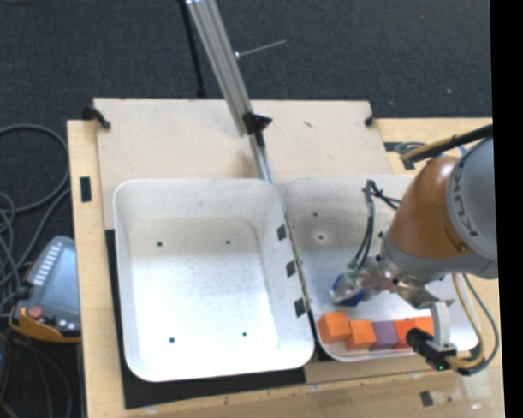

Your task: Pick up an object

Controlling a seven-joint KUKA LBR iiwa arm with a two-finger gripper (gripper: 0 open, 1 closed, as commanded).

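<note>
My gripper (352,288) is low inside the right bin (321,210), just above the row of blocks at the bin's front edge. That row holds an orange block (336,325), a second orange block (363,332), a purple block (386,333) and a red-orange block (414,330). A small blue and white shape (342,288) sits right at the gripper's tip; whether it is an object or part of the tool is unclear. The arm's orange band (424,211) and grey wrist cover the right part of that bin.
The left bin (130,251) lies beside the right one, sharing a rim with black clips (291,267). A slanted aluminium post (231,76) rises behind the bins. Cables and a teach pendant (50,288) lie off the bench to the left.
</note>
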